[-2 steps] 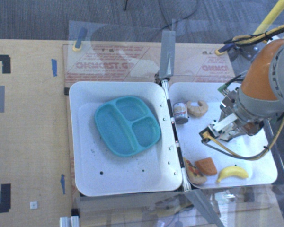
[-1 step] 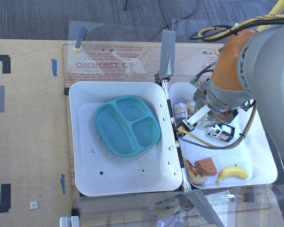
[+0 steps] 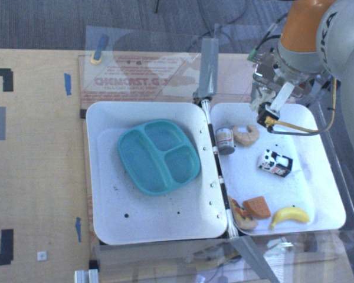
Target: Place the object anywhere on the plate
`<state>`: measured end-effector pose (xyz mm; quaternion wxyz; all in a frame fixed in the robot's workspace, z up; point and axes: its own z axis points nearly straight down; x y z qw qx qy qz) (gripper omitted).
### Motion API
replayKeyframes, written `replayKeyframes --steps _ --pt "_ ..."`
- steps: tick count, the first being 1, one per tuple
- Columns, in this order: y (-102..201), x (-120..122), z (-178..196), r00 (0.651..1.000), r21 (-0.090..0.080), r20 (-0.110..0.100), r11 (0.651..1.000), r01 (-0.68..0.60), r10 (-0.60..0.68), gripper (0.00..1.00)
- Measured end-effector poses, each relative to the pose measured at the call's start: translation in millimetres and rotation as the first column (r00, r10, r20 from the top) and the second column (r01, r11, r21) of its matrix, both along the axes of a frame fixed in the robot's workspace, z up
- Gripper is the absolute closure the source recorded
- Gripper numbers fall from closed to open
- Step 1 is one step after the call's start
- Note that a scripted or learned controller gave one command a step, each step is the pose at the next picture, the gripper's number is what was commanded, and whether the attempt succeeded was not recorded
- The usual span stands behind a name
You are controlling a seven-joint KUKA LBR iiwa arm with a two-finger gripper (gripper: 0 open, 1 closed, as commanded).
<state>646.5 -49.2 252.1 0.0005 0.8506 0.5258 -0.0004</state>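
Teal plate (image 3: 159,157) lies in the middle of the left bin (image 3: 106,208). The gripper (image 3: 261,98) hovers over the far edge of the right bin (image 3: 318,152); whether it is open cannot be told. A can (image 3: 225,140) and pastry (image 3: 246,135) lie near the right bin's far-left corner, a black-and-white toy (image 3: 275,163) mid-bin, and a banana (image 3: 290,216) at its near edge.

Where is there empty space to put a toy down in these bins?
The blue plate has all three sections bare, and the left bin is bare around it, widest along the near edge. In the right bin, there's room between the black-and-white toy and the banana. It's crowded along its left wall: can, pastry.
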Motion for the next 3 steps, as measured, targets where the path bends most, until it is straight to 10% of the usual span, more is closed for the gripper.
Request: replayKeyframes --steps 1,2,3 --pt "-33.4 -27.5 15.8 0.958 0.002 -0.002 0.958 -0.286 0.286 1.0" --pt "-37.3 -100.1 8.6 0.989 0.003 -0.003 0.989 -0.148 0.148 1.0" --pt "-7.7 -167.6 5.6 0.959 0.003 -0.003 0.959 -0.284 0.284 1.0"
